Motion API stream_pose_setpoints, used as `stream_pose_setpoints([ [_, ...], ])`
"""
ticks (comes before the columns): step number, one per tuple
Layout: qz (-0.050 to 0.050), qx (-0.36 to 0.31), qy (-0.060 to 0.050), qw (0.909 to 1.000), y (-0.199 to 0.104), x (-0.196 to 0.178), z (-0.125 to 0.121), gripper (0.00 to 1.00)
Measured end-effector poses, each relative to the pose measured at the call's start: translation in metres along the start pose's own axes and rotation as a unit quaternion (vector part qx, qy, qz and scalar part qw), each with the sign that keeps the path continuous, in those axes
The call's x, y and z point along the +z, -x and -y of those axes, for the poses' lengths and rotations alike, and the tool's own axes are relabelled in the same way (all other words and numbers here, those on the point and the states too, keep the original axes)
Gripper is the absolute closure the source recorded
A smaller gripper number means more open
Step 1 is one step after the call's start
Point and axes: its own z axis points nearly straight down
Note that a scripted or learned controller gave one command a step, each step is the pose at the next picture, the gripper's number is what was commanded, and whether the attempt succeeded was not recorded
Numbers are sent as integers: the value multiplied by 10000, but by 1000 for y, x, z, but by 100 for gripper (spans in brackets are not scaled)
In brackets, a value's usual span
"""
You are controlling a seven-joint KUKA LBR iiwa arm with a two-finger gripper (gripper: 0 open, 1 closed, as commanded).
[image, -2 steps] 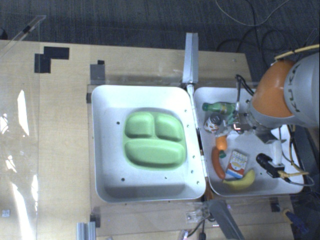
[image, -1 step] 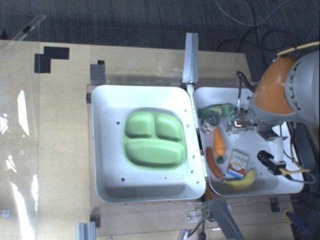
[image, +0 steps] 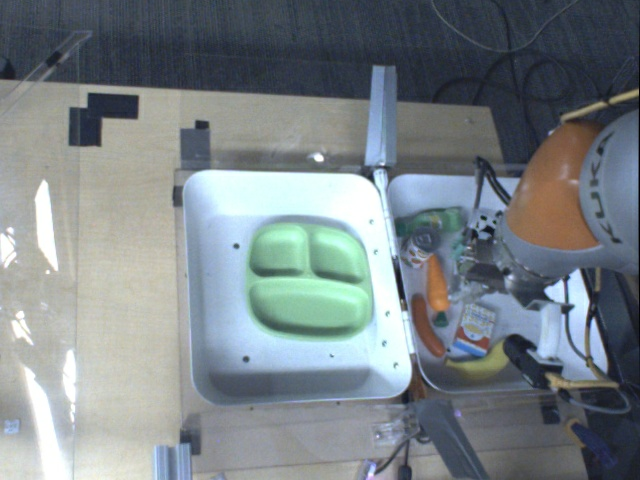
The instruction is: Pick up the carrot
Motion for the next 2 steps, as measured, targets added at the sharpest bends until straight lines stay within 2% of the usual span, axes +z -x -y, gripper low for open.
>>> stream_pose_setpoints([
  [1, 6, 3480, -4, 9375, -13, 1, 10, 100],
  [2, 10, 5229, -3, 8524, -2, -7, 11, 100],
])
